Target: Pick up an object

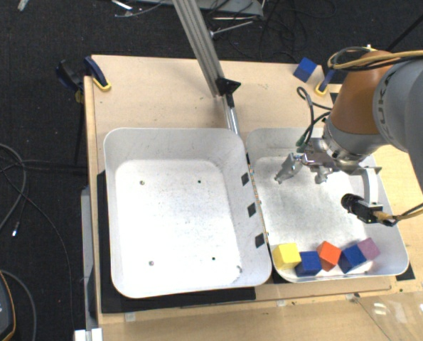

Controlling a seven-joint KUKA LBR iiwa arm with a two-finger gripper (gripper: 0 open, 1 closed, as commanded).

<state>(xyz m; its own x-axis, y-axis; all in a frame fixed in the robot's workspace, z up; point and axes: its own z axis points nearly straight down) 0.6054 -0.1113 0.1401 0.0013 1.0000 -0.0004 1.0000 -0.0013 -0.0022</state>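
Several small blocks lie along the near edge of the right bin [282, 155]: a yellow block [287, 254], a blue block [308, 263], an orange block [330, 254], a second blue block [352, 258] and a purple block [368, 248]. My gripper [301, 170] hangs over the far half of that bin, well behind the blocks. Its two fingers are spread apart with nothing between them.
The left bin [119, 155] sits beside the right one, separated by a rim with black clips. A blue cube [306, 69] rests on the bench behind the right bin. A metal pole [200, 38] slants in from the back. Clamps sit at the bench's far left corner.
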